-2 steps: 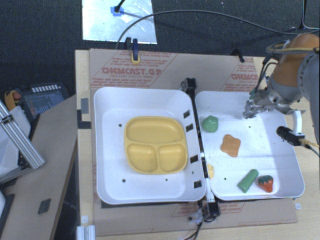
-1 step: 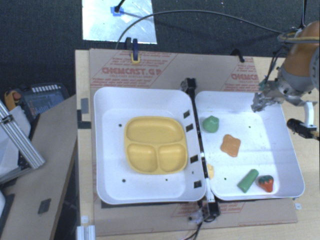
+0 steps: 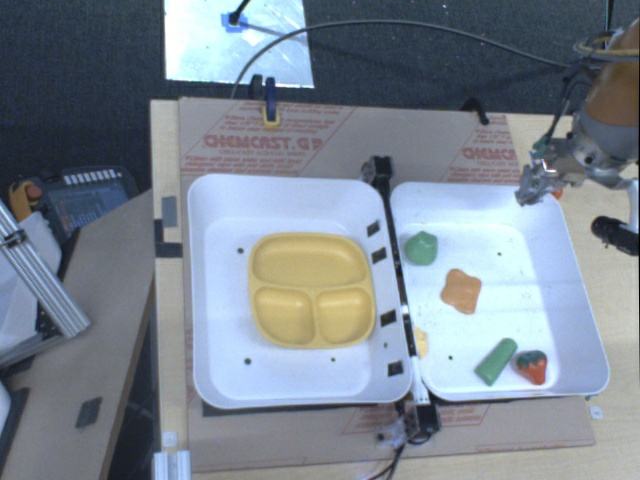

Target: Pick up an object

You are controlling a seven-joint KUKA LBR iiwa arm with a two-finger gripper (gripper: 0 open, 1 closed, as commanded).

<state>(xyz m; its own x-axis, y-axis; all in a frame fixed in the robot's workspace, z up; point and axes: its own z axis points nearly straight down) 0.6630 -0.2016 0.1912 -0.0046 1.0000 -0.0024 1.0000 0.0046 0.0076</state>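
Gripper, finger state unclear, hovers over the right bin's far-right corner; the left bin holds a yellow tray.

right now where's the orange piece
In the right bin, near its middle: the orange piece lies below-right of the green pepper.

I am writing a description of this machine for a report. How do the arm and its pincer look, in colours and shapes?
The arm is a rounded grey body with an orange band above the wrist. Its lower part is lighter, silver-grey metal. The pincer at the end is small, grey and metallic. Thin dark cables run beside the arm near the wrist.
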